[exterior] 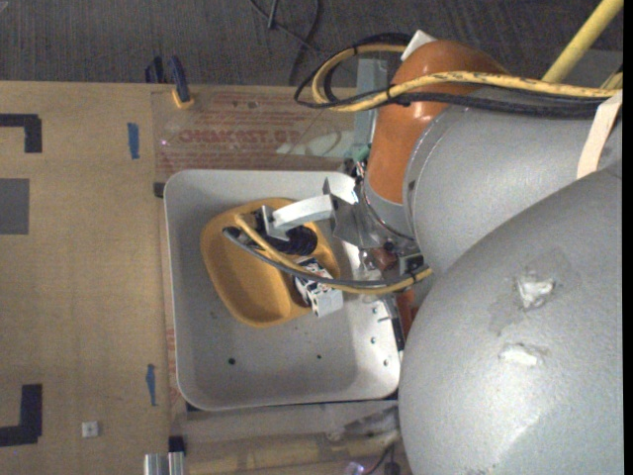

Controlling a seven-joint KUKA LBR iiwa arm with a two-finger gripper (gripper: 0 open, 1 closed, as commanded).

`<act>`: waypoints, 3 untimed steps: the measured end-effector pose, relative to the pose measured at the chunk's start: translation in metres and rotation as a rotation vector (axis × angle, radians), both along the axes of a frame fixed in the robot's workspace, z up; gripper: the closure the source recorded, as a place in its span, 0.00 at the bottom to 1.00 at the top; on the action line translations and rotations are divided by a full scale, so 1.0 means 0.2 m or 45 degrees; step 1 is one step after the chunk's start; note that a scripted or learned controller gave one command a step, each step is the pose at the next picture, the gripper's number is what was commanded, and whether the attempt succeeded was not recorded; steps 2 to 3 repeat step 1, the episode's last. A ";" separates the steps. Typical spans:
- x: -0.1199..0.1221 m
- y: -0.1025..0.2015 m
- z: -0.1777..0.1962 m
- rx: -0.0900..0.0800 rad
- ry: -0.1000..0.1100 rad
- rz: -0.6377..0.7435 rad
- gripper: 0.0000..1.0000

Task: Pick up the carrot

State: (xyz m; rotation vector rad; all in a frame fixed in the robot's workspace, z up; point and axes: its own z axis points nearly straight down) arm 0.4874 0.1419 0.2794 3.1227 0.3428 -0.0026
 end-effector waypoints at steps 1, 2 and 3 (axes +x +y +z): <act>-0.04 -0.11 -0.02 0.001 0.002 -0.024 1.00; -0.04 -0.11 -0.02 0.001 0.002 -0.024 1.00; -0.04 -0.11 -0.02 0.001 0.002 -0.024 1.00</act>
